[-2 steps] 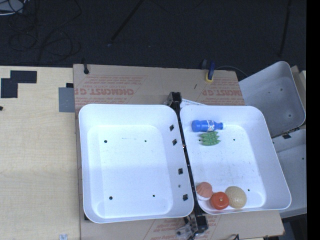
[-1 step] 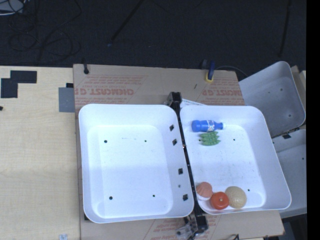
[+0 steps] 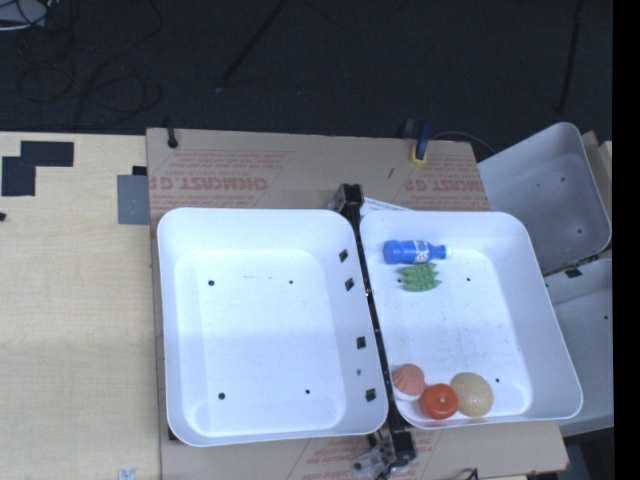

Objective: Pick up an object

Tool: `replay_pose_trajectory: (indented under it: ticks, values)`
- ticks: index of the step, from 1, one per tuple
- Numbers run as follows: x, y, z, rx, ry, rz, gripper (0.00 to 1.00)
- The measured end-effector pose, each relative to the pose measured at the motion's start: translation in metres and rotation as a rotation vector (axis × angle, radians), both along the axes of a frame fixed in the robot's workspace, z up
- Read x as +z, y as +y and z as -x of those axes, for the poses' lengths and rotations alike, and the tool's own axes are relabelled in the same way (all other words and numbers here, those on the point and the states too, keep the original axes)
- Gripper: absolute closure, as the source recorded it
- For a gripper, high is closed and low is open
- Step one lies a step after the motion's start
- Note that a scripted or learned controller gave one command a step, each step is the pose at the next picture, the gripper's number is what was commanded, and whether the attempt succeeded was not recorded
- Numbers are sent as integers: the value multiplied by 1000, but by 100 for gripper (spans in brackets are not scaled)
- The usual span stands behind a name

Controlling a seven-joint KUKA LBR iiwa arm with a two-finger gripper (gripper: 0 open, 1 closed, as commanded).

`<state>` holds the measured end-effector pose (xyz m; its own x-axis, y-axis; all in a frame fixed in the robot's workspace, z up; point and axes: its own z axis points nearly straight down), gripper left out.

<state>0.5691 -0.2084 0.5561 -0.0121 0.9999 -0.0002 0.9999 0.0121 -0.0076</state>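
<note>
2 white bins on cardboard sheet over wood bench, dark floor behind; gripper state: can't tell.

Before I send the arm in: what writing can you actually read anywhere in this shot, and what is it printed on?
Cardboard sheet under the bins: red print, upside down to the camera, roughly "CHEMCAST GP", seen twice along the far edge; letters are blurred, so unsure.
Cardboard near edge: more red print, too cut off to read.
Blue bottle in the right bin: label too small to read.
Nothing else legible.
</note>
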Motion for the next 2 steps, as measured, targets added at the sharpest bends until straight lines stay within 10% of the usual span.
replay_pose_trajectory:
  ticks: [1, 2]
  values:
    - [10, 1, -1, 4, 1, 0, 100]
    - [9, 1, -1, 5, 2, 0, 0]
